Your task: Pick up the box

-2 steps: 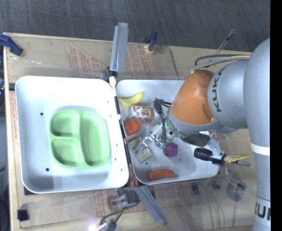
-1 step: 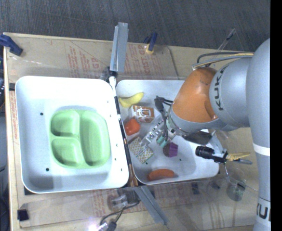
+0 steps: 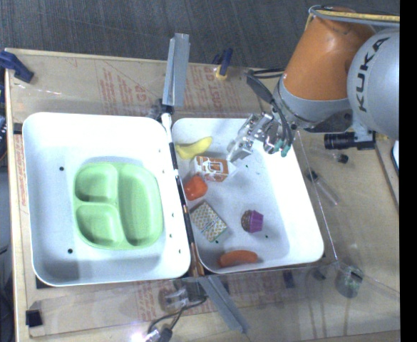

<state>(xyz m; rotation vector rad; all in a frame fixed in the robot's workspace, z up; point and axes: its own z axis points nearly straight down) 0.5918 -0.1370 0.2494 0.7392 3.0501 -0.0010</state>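
Above, the gripper (image 3: pixel 245 147) hangs over the right bin (image 3: pixel 304 212), whether spread or pressed together cannot be told; the box (image 3: pixel 212 167), white and orange, lies just beside it, below and leftward, not touching; banana (image 3: pixel 194 147) left of the pincer; tomato (image 3: pixel 194 187), patterned packet (image 3: pixel 207 221), purple object (image 3: pixel 251 221) farther below.

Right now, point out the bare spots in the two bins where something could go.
Left bin: bare rim all around the green tray. Right bin: bare strip along its right side, beside the purple toy. Crowded by the divider: banana, box, tomato, patterned pad.
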